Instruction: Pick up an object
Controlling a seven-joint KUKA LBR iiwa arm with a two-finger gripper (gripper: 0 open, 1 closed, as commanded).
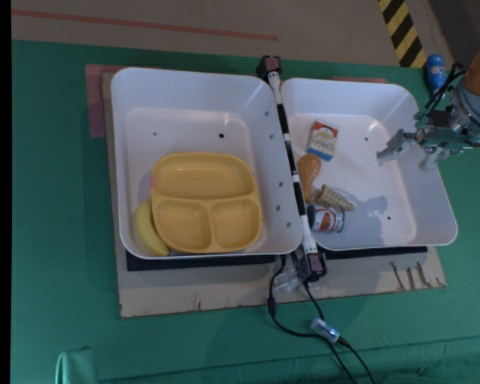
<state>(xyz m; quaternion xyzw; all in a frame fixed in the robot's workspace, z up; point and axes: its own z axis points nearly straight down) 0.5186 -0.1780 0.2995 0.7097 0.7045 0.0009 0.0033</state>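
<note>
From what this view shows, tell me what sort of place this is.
Probably a robotics lab or test cell, not a kitchen. Two white bins sit on a green-covered bench holding toy food, such as a yellow divided plate. Yellow-and-black hazard tape marks the floor beyond, and a robot arm reaches in.

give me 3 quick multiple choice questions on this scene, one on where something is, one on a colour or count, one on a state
1. Where is the banana?
A. left bin, beside the yellow tray
B. right bin, beside the can
C. on the green cloth

2. How many compartments does the yellow tray have?
A. two
B. three
C. five

3. How does the pincer stand?
A. gripping the can
B. gripping the small carton
C. over the right bin's right side, nothing between its fingers

Answers:
1. A, it lies against the tray's left edge in the left bin.
2. B, one long section above two smaller ones.
3. C, the can and small carton lie apart from it on the floor of the right bin.
</note>
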